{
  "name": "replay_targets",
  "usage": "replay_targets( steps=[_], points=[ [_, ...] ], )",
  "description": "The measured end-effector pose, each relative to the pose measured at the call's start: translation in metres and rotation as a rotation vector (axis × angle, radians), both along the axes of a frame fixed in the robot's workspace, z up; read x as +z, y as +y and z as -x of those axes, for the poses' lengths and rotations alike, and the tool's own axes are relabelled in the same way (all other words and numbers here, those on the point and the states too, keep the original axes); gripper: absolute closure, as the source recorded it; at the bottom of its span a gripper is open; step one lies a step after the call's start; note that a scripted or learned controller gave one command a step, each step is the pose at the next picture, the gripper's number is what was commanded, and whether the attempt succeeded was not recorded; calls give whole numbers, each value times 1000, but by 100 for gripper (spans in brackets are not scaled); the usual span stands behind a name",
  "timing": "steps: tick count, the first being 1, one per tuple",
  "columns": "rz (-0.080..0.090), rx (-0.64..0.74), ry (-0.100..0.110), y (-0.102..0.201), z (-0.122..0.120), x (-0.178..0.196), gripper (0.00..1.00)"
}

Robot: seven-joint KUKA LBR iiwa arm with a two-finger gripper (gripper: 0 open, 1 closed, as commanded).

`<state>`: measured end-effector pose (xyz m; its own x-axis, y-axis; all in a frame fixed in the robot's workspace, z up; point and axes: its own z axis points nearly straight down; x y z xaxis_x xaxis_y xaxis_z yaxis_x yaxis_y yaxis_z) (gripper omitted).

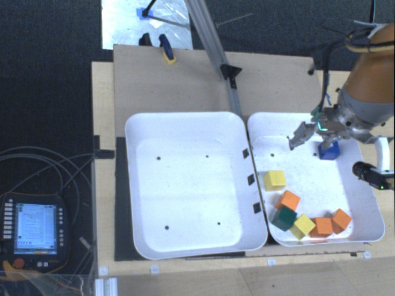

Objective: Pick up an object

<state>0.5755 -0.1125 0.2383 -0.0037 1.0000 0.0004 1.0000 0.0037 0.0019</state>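
My gripper (315,139) hangs over the upper part of the right bin (321,184), its two grey fingers spread apart and open. One finger (300,135) points down-left over bare bin floor. A blue block (329,151) lies right by the other finger, partly covered by the wrist; nothing sits between the fingers. Lower in the same bin lie a yellow block (275,179), an orange block (288,200), a dark green block (284,217), a second yellow block (303,226) and two more orange blocks (321,227) (340,220).
The left bin (185,117) sits beside the right one, joined by black clips (251,179). A slanted metal pole (210,29) crosses the back of the bench. A teach pendant (32,230) with cables lies far left, off the bench.
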Motion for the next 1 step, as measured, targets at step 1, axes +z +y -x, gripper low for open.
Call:
replay_targets(
  steps=[1],
  points=[
    [1, -2, 5, -6, 9, -54, 0]
  ],
)
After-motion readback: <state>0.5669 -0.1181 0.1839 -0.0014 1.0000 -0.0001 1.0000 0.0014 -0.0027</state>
